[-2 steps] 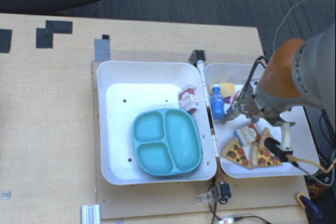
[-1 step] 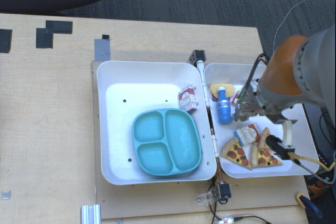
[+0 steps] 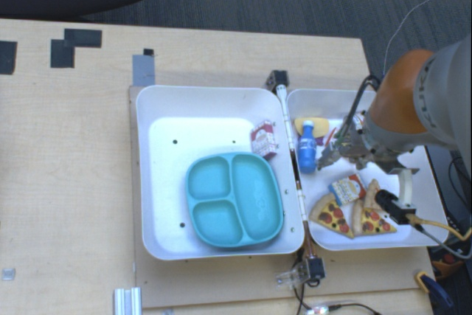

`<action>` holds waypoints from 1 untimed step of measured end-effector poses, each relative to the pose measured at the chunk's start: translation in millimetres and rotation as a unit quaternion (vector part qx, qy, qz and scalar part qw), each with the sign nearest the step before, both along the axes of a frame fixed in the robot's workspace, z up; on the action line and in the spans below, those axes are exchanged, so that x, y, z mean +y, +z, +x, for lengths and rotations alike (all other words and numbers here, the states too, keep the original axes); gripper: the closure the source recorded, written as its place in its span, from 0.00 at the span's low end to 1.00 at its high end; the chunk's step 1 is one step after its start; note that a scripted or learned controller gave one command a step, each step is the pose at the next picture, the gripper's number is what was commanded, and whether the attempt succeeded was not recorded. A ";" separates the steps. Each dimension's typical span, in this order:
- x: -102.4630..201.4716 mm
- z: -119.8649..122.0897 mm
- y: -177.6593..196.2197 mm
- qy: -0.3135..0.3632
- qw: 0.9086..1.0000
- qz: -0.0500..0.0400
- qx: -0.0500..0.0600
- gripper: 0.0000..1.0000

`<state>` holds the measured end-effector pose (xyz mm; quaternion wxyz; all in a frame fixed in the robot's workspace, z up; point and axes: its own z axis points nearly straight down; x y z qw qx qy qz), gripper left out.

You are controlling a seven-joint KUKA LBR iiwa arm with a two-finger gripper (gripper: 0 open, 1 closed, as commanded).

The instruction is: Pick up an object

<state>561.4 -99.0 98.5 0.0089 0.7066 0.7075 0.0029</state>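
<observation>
Pick not yet made: hand (image 3: 333,156) low in right bin (image 3: 369,245) above small blue-and-white packet (image 3: 345,190), beside blue bottle (image 3: 307,147) and pizza slices (image 3: 335,217); its opening cannot be told, nothing visibly held; grasp and lift remain.

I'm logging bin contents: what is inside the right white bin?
The right white bin holds a blue bottle, a yellow object, toy pizza slices and a small blue-white packet. The grey arm covers its far right part.
</observation>
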 end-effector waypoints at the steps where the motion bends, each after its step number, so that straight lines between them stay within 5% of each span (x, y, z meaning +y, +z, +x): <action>1: 1.8 1.1 9.4 0.001 1.000 0.002 0.000 1.00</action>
